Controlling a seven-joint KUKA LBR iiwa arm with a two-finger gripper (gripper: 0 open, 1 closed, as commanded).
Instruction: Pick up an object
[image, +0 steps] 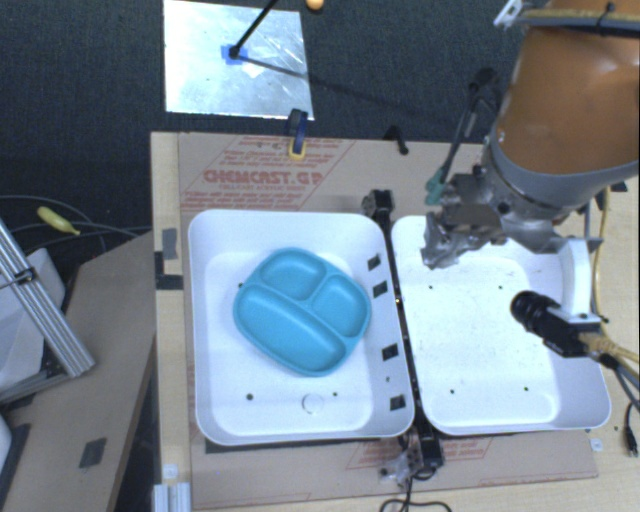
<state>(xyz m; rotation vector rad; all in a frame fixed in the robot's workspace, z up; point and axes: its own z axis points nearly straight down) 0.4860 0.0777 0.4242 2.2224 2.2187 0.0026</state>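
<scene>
— Where's the camera?
— Fixed above the bench (265, 178), slanting down, fairly near. Left bin (225, 395) and right bin (480, 375) both fit; the arm (565, 100) looks cropped at upper right.

The right bin (480, 370) is pretty much wide open. There's bare white floor across the middle and the near side, so there's loads of room to drop straight in. What's in the way there is the arm (570, 110) itself, with the gripper (440, 252) sitting over the bin's far left corner.

The left bin (205, 330) is tighter. A blue divided plate (300, 310) hogs the middle, leaving just a strip of floor around it, widest along the near edge.

Where the two bins meet, the raised rims carry a row of black clips (381, 290), so a low sideways pass gets blocked there.
</scene>
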